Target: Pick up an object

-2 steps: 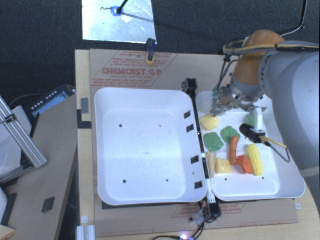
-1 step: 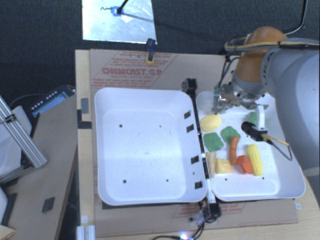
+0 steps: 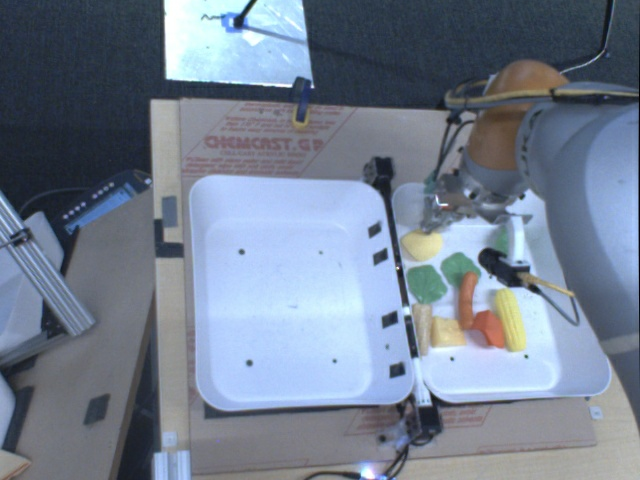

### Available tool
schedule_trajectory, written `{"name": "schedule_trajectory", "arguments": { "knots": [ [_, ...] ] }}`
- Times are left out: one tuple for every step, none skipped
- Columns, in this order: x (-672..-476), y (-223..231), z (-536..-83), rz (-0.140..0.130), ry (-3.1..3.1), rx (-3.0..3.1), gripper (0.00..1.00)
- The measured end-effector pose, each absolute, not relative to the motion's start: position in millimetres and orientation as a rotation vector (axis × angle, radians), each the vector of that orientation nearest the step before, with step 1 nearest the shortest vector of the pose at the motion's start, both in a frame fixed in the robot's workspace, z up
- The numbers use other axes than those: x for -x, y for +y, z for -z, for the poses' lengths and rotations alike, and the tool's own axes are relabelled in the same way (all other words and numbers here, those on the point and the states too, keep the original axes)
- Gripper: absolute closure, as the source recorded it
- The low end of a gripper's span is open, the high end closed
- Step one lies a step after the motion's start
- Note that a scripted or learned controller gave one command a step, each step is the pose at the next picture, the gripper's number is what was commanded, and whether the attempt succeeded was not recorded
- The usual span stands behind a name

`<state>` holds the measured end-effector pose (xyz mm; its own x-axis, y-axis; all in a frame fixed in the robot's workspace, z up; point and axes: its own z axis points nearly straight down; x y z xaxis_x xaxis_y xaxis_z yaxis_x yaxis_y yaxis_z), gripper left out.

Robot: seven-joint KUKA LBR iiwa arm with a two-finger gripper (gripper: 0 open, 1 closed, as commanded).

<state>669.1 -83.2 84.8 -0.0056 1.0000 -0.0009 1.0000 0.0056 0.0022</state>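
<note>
The metal two-finger gripper (image 3: 436,220) hangs low in the right white plastic bin (image 3: 560,373), just above a pale yellow rounded toy (image 3: 422,245); its opening cannot be told. Both bins rest on a brown cardboard sheet (image 3: 260,140)

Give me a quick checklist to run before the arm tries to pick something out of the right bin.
1. Gripper over the right bin: ok, it is at the bin's far left corner.
2. A target close by: ok, the pale yellow lemon-like piece lies just below it.
3. Anything already held: cannot tell.
4. Target free of neighbours: ok, the green leafy pieces lie apart from it.
5. Clutter elsewhere: not ok, the corn cob and orange carrot crowd other pieces.
</note>
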Motion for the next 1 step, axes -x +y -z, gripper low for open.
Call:
{"name": "schedule_trajectory", "arguments": {
  "knots": [
    [-670.4, -83.1, -97.0, -0.006, 2.226, -2.208, 1.00]
  ]
}}
